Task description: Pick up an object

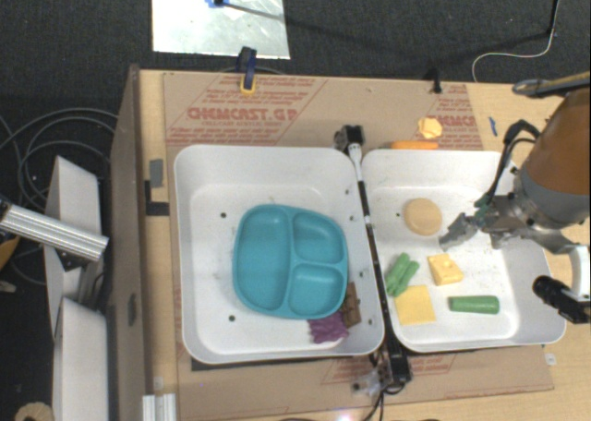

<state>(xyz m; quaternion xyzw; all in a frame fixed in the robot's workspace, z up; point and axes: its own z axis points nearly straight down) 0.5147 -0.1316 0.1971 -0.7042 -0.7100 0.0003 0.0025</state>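
While approaching, the gripper [459, 228], fingers apart and empty, hovers beside a yellow block [445, 269]; next, descend and close.

A dark carpeted floor [55, 31] surrounds the tabletop [277, 110], which is covered in brown cardboard with red printing; a shiny silver sheet [220, 4] lies on the floor beyond it; black cables [37, 147] coil at the left beside white metal framing [69, 225]; the light is even and bright.
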